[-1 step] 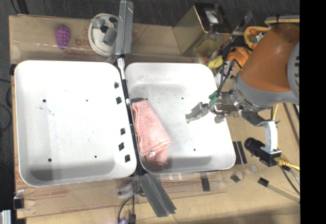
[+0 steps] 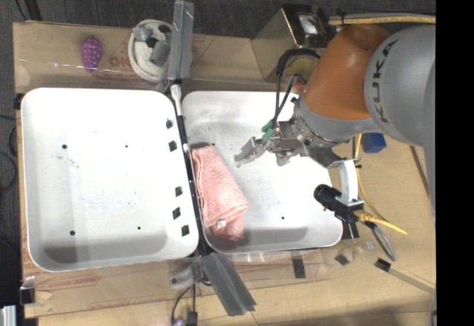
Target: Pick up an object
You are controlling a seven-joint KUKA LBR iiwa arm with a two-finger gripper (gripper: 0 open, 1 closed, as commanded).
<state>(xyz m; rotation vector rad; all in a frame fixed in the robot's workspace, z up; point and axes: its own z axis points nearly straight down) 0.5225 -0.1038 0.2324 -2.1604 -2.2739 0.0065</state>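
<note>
A folded pink cloth (image 2: 218, 193) lies in the right bin (image 2: 296, 239), along its left wall and toward the front. My gripper (image 2: 248, 152) hangs over the middle of the same bin, a little up and to the right of the cloth. Its fingers point left and stand apart with nothing between them. The grey arm with its orange band comes in from the right above the bin.
The left bin (image 2: 96, 243) lies beside the right one, with a row of black clips on the wall between them. Behind the bins sit a purple object (image 2: 91, 52) and a white roll (image 2: 150, 49). A blue thing (image 2: 374, 143) shows right of the right bin.
</note>
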